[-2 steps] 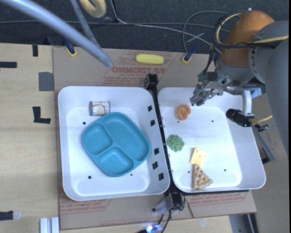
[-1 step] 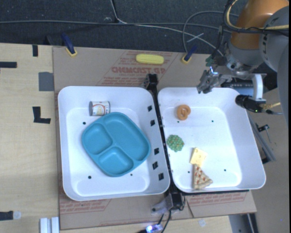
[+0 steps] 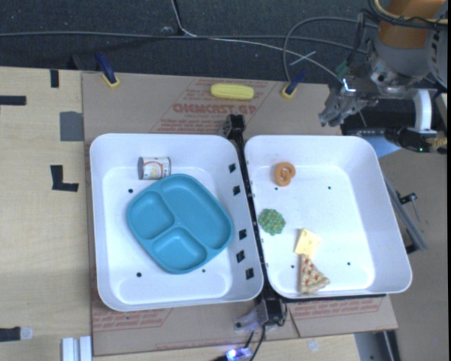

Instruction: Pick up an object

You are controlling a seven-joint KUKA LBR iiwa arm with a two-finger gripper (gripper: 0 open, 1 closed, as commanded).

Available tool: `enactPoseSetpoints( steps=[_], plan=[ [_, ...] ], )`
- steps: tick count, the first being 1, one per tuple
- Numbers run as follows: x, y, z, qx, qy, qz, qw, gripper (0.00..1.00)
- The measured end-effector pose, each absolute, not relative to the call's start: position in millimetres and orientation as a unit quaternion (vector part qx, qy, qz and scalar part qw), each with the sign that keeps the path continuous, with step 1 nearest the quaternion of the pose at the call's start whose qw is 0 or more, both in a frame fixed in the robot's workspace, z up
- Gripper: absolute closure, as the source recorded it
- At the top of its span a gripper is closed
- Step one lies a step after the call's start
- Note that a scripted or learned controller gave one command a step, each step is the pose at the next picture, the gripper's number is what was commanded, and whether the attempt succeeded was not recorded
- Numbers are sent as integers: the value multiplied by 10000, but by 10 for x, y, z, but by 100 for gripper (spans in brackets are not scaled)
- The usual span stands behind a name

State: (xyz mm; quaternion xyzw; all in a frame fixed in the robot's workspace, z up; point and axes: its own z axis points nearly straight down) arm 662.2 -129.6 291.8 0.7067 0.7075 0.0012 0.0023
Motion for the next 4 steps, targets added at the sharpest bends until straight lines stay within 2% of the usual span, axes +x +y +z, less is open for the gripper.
enactPoseSetpoints(
  steps=[1,3,4],
  plan=[
    [6438,-780,2909,7054,7088,-2,-6,100],
    [6175,165,2535,7055,7087,-13,-15,100],
    [5952,728,2363,7050,7092,-15,-19,100]
  ],
)
